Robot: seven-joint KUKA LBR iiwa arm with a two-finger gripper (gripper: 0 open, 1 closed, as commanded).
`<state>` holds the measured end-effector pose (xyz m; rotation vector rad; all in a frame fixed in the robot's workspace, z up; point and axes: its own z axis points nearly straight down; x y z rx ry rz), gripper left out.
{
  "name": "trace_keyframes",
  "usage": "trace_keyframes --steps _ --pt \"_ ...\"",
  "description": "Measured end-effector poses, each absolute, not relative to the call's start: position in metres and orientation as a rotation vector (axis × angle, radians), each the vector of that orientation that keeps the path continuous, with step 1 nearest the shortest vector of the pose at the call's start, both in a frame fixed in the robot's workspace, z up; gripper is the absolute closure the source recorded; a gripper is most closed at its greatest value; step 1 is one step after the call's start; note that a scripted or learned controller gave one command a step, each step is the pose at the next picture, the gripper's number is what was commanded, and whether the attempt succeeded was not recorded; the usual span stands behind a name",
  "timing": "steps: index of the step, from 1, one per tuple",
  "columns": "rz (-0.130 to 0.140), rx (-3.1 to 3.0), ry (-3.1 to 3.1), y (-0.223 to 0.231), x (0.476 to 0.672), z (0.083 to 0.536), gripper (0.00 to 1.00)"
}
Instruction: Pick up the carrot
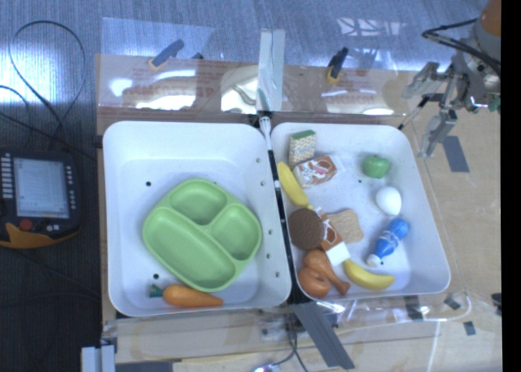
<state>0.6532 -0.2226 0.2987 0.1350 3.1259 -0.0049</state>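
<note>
orange carrot [192, 297], perhaps green-tipped, left bin [122, 167]

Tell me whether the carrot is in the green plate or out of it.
Out. The carrot lies on the floor of the left bin, against the near edge of the green divided plate, not in any of its compartments.

No legible text, brand, number or sign anywhere in the camera view. The teach pendant [38, 199], left of the bench, has a lit screen and rows of keys, but its content is too small to read. The wrapped snack packet [316, 170] and the blue-and-white bottle [387, 240] in the right bin [423, 199] carry printed surfaces, no characters resolvable.
</note>
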Motion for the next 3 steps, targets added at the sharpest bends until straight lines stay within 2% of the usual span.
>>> trace_keyframes --steps 1,2,3 --pt "-0.007 -0.569 3.081 -0.222 0.650 0.364 0.00" --pt "-0.002 -1.067 2.949 -0.221 0.668 0.372 0.00" --pt "-0.004 -1.493 2.757 -0.221 0.670 0.408 0.00"
